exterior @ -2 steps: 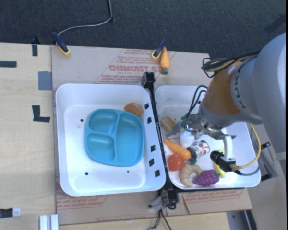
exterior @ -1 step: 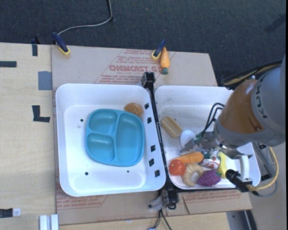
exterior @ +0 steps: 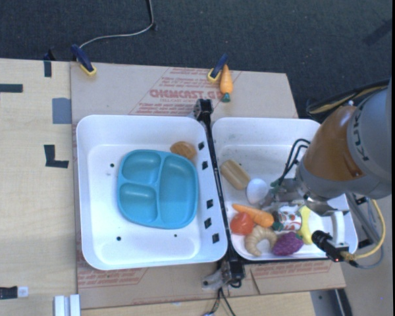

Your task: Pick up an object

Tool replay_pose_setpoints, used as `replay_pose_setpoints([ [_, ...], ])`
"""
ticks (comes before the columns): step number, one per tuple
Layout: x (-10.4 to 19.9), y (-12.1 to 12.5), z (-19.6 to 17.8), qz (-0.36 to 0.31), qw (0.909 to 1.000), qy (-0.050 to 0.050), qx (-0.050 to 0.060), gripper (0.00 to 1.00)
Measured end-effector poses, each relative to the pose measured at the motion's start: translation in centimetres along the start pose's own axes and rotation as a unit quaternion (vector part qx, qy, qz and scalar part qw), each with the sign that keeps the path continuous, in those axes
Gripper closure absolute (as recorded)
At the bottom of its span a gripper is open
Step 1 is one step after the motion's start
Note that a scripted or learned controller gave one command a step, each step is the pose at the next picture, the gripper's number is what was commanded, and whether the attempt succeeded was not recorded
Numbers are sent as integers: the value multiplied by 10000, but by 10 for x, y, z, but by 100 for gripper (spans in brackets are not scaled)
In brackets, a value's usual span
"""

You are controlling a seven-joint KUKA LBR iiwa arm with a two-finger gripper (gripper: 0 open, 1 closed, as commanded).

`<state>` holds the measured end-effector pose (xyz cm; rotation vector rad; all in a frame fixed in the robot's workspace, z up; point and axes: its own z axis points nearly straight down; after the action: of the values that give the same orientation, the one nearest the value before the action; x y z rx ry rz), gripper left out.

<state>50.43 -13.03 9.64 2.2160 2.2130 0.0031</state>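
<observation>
My gripper [exterior: 281, 198] hangs low in the right bin [exterior: 263, 137], below the arm's orange band. It is just right of a white egg [exterior: 256, 190] and right above a small white and red can [exterior: 288, 218]. An orange carrot [exterior: 253, 214], a red tomato [exterior: 241, 225], a beige croissant-like piece [exterior: 259, 241], purple grapes [exterior: 288, 244] and a yellow banana [exterior: 307, 224] lie along the bin's front. Toward the bin's left wall sits a tan bread roll [exterior: 235, 174]. I see nothing lifted off the bin floor.
The left bin [exterior: 92, 176] holds a blue divided plate [exterior: 158, 188] and a brown bun [exterior: 183, 150] at its back right. A second carrot [exterior: 226, 82] lies on the cardboard behind the bins. Black clips line the divider [exterior: 210, 176] between the bins.
</observation>
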Motion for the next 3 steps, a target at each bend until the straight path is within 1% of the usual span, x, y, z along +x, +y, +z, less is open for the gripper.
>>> replay_pose_setpoints([
  [1,0,0,0,0,10000,-2,-1,0],
  [2,16,57,10,-16,10000,23,24,0],
  [3,31,67,11,-13,10000,13,23,0],
])
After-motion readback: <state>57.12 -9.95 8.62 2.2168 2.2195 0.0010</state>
